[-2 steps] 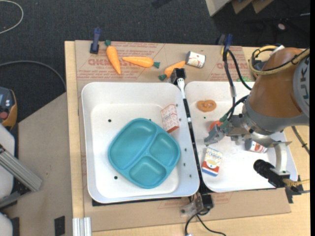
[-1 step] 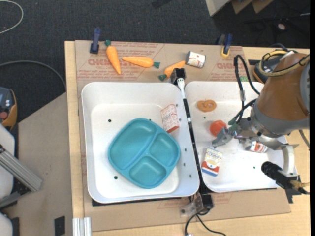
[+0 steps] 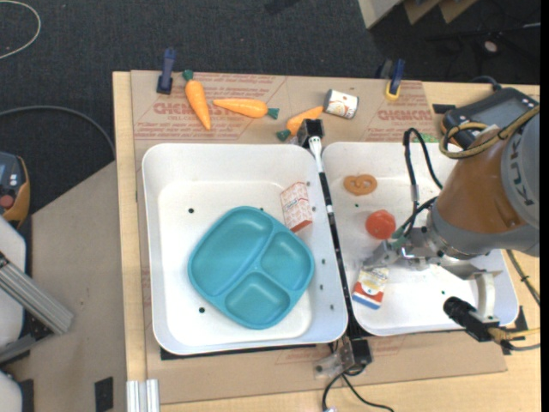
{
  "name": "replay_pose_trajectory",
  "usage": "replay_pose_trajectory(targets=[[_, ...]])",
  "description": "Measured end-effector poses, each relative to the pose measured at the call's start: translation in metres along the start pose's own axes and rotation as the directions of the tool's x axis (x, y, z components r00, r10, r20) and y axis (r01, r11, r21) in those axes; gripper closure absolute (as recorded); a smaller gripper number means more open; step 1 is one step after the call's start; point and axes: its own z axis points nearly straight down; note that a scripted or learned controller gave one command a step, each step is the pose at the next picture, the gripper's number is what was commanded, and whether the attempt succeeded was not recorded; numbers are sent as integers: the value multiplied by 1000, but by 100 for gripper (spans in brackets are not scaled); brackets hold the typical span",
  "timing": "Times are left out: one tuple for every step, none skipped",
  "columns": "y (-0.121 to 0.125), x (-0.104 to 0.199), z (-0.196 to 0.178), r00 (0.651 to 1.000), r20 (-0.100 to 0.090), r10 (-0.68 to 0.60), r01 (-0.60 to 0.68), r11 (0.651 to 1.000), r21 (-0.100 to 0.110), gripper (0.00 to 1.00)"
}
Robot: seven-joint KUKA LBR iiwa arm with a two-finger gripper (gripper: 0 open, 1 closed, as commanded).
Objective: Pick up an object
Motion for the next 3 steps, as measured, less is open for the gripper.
replay_pose_trajectory(targets=[[55, -8, 8, 1000, 4, -7, 7, 1000, -8, 0], [20, 75, -98, 1000, -1, -15, 15, 1000, -11, 0], [-19, 74, -185, 1000, 2, -7, 7, 1000, -11, 0]])
